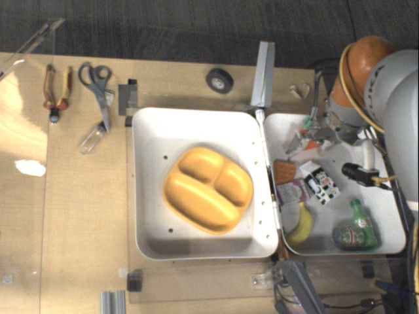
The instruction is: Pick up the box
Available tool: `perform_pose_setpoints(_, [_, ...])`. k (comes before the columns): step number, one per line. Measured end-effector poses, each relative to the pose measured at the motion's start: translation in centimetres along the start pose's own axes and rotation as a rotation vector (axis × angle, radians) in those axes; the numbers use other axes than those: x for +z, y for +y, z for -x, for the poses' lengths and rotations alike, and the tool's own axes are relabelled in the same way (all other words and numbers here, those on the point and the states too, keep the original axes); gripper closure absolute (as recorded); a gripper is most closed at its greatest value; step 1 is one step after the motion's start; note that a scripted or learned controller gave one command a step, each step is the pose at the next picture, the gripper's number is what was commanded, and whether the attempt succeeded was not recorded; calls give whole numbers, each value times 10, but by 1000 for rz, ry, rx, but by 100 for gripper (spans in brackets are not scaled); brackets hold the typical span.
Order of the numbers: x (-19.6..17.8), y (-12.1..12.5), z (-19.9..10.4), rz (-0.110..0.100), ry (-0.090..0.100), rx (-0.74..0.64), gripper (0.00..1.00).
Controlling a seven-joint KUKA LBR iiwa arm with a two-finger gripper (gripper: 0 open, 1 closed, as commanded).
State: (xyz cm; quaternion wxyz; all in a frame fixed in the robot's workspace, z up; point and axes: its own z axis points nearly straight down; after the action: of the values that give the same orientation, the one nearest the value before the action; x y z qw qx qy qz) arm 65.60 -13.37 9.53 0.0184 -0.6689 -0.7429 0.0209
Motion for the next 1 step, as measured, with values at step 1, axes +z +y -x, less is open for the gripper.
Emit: perform_pose_setpoints(1, [11, 1, 44, 20, 15, 85, 0])
